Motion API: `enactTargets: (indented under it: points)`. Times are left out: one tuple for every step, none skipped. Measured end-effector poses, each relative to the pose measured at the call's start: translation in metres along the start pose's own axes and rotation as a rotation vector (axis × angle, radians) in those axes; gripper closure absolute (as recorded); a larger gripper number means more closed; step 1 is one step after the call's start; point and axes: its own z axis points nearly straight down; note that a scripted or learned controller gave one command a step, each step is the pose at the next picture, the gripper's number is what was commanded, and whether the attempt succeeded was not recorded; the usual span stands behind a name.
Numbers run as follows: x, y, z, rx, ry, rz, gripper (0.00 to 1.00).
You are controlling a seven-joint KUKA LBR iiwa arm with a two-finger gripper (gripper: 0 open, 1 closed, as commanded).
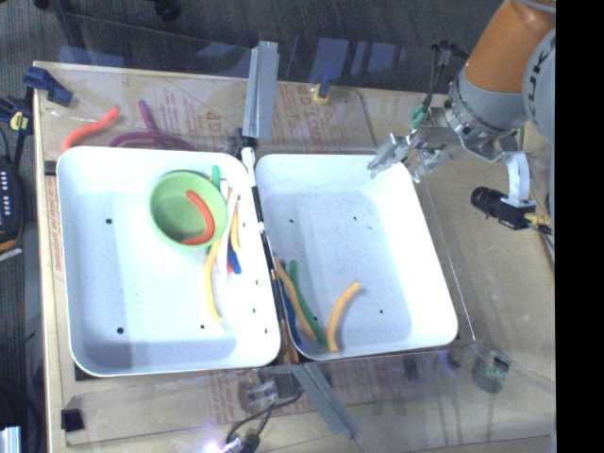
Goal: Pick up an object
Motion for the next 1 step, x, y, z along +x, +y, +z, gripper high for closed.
enactTargets:
  points:
    - [0.0073, -0.0795, 0.1070, 0.002, 0.000, -0.086, 0.00]
